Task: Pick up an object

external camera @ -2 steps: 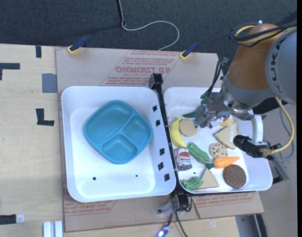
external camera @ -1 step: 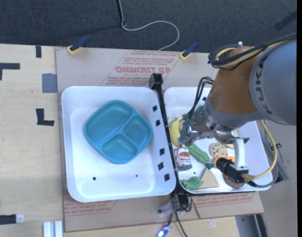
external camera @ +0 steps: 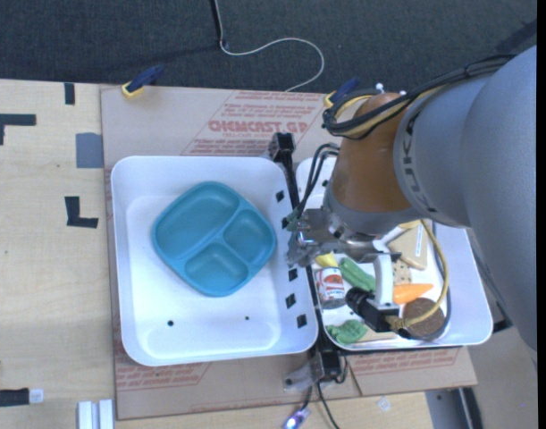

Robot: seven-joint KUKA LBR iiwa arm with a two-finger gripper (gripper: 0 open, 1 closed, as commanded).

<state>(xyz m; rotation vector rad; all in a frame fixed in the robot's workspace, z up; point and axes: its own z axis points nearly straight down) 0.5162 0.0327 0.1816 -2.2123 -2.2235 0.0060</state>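
Note:
My gripper [external camera: 315,247] hangs low over the left part of the right white bin [external camera: 476,329], under the orange wrist band [external camera: 371,164]. Just below it lie small toy foods: a yellow piece [external camera: 326,260], a red and white can [external camera: 332,286], a green pod [external camera: 357,273], an orange carrot [external camera: 414,290], a brown round piece [external camera: 424,318] and a green leafy piece [external camera: 348,332]. The gripper is close above the yellow piece and the can. The wrist hides much of the gripper, and I see nothing clearly held in it.
A blue divided plate [external camera: 214,237] lies in the left white bin [external camera: 134,329]. Black clips [external camera: 284,164] run along the wall between the bins. The grey arm covers the right bin's upper part. A cable [external camera: 273,47] lies on the dark floor behind the bench.

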